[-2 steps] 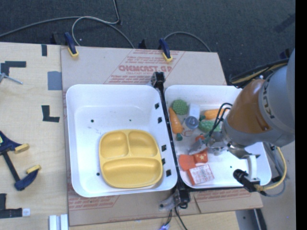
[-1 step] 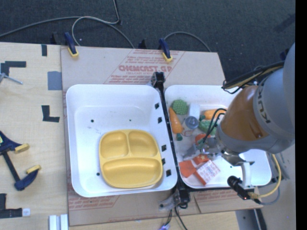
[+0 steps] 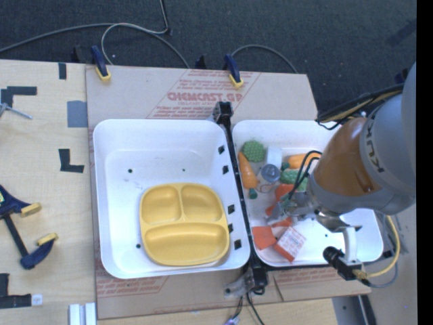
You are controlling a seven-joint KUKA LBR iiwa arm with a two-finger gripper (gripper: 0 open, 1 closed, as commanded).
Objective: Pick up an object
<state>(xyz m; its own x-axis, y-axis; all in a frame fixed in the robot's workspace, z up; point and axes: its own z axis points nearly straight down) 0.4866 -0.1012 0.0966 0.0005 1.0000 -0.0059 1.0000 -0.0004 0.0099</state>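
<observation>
The right bin [image 3: 369, 239] holds a heap of small objects: a green bumpy ball [image 3: 254, 149], an orange carrot-like piece [image 3: 247, 174], a grey round cap [image 3: 270, 173], an orange piece [image 3: 296, 160], a green piece [image 3: 291, 177], a red block [image 3: 263, 236] and a red-and-white packet [image 3: 291, 242]. My gripper [image 3: 283, 203] is down in the middle of this heap, just above the red block and the packet. The grey wrist with its orange band [image 3: 342, 164] hides the objects on the bin's right side.
The left bin [image 3: 115, 181] holds a yellow divided plate [image 3: 184, 223] near its front. A black divider clip [image 3: 223, 111] sits where the two bins meet. Blue clamps [image 3: 24, 232] lie on the bench at the far left.
</observation>
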